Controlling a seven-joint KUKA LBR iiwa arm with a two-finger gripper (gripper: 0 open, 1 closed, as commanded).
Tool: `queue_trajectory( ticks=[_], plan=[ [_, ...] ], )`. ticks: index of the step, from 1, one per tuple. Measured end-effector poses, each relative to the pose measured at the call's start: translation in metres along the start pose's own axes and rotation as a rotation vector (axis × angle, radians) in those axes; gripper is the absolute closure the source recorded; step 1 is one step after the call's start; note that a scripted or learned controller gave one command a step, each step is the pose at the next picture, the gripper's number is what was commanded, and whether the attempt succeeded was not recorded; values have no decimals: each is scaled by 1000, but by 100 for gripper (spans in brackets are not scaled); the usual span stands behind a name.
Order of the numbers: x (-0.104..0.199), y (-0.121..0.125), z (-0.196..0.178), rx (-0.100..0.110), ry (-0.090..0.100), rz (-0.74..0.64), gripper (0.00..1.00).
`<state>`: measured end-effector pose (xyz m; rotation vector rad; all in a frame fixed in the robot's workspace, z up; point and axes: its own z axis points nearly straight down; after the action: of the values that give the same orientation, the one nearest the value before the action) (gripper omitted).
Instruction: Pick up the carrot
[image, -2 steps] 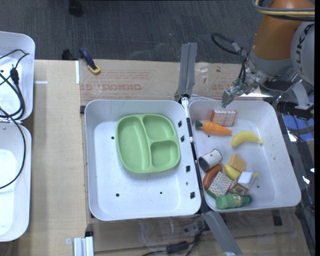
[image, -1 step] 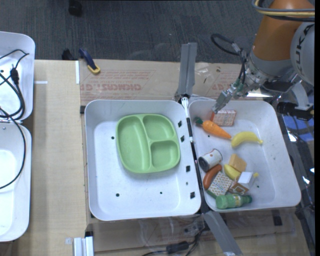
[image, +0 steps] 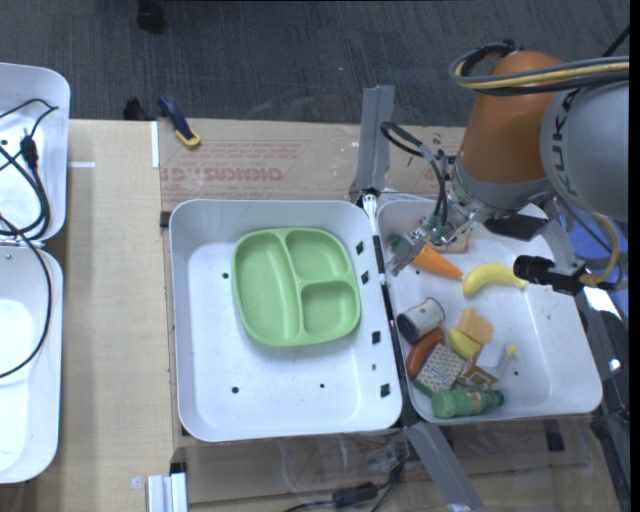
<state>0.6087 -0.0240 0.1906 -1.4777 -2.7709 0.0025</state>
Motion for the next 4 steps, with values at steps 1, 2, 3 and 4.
queue_trajectory(
  ticks=[1,2,3,4],
  plan=[
    [29,-27,-1,-1,0,25,0],
    [-2,-53,-1,-1,-1,-21,0],
    [-75,-35,99,-3,-3,-106,0],
    [-76,-35,89,-5,-4,-103,100]
  ],
)
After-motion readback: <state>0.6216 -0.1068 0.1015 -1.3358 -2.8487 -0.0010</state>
